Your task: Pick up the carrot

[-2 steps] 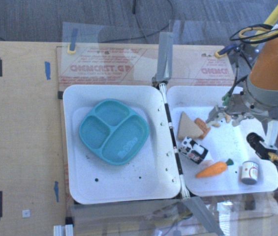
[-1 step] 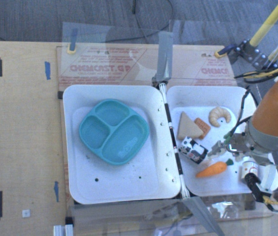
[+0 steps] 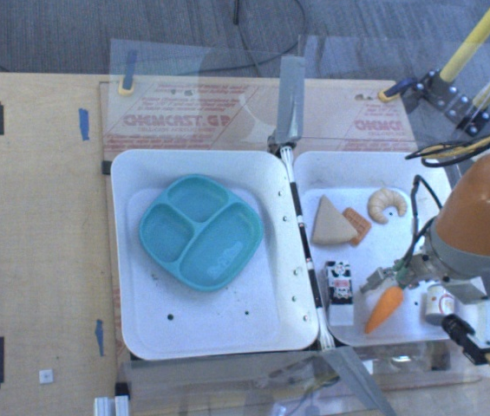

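The carrot [image 3: 383, 308] is orange and lies slanted on the floor of the right bin [image 3: 349, 170], close to its front rim. My gripper [image 3: 398, 276] hangs just above the carrot's upper right end, at the tip of the grey arm with the orange band [image 3: 486, 208]. The arm covers the bin's right side. I see nothing lifted off the bin floor.
In the right bin lie a tan bread wedge [image 3: 331, 224], a small orange piece [image 3: 358, 226], a croissant [image 3: 388, 204] and a small black-and-white carton [image 3: 339, 282] left of the carrot. A teal divided plate [image 3: 199, 232] rests in the left bin [image 3: 132, 189].
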Controlling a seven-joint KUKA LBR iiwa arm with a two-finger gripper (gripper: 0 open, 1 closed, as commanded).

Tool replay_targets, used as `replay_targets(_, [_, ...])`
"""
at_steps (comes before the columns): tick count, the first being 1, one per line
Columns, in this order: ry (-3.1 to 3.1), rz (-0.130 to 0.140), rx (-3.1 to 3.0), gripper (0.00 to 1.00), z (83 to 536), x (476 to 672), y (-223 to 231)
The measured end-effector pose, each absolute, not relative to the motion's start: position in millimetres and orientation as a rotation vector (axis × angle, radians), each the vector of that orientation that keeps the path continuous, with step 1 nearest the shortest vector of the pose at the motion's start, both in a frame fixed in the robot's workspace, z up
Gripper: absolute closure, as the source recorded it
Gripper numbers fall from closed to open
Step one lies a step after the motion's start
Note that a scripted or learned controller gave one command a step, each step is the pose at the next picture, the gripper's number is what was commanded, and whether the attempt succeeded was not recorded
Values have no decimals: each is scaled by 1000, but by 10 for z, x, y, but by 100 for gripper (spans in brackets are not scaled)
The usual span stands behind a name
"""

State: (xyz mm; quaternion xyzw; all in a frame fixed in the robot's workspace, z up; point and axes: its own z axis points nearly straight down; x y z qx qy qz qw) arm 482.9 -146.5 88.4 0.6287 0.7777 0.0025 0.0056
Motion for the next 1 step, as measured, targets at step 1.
replay_targets(1, [2424, 13, 1970, 100, 1000, 4841, -1485])
